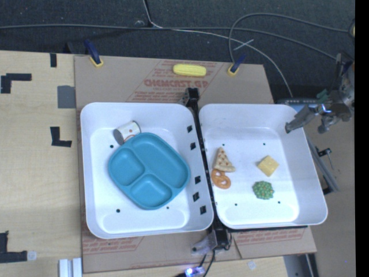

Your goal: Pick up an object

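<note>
The right bin [248,120] holds a pizza slice [223,160], a pretzel [221,179], a yellow cheese cube [267,165] and a green broccoli piece [263,190]. In the left bin [92,154] a blue divided plate [149,171] lies flat, with a small cup [125,133] on its side at the plate's far left corner. My gripper [314,114] hangs at the far right corner of the right bin, over its rim, well away from the food pieces. Nothing shows in its grasp.
A yellow banana [189,70] lies on the cardboard behind the bins, between two clamps [94,55]. Black cables cross the dark floor at the back. The black divider hardware [195,131] runs between the two bins.
</note>
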